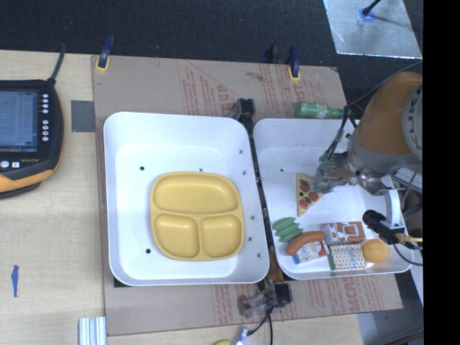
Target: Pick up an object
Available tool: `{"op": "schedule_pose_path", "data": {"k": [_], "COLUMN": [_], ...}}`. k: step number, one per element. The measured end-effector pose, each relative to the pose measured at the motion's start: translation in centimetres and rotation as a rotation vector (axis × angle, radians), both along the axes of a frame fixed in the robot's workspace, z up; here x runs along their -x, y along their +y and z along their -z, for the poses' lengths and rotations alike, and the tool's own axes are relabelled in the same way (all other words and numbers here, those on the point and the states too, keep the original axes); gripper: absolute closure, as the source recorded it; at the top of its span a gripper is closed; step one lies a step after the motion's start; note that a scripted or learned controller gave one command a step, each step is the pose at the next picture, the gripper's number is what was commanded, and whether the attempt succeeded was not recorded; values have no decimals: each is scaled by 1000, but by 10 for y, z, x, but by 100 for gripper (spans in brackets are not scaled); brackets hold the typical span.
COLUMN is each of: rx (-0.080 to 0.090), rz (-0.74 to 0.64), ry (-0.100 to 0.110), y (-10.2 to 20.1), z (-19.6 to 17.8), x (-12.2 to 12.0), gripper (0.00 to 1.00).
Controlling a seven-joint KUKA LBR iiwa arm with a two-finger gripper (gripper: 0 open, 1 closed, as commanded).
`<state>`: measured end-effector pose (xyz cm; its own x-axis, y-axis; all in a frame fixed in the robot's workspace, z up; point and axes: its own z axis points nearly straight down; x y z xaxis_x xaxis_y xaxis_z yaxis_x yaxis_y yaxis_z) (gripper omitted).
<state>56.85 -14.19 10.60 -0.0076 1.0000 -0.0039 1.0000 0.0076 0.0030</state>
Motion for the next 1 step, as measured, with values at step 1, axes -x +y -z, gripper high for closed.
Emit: {"op": "schedule_pose_path", "data": {"k": [1], "rx": [0], "rz": [0], "ry": [0], "y": [0], "z": [0], "x": [0], "gripper": [0]}}
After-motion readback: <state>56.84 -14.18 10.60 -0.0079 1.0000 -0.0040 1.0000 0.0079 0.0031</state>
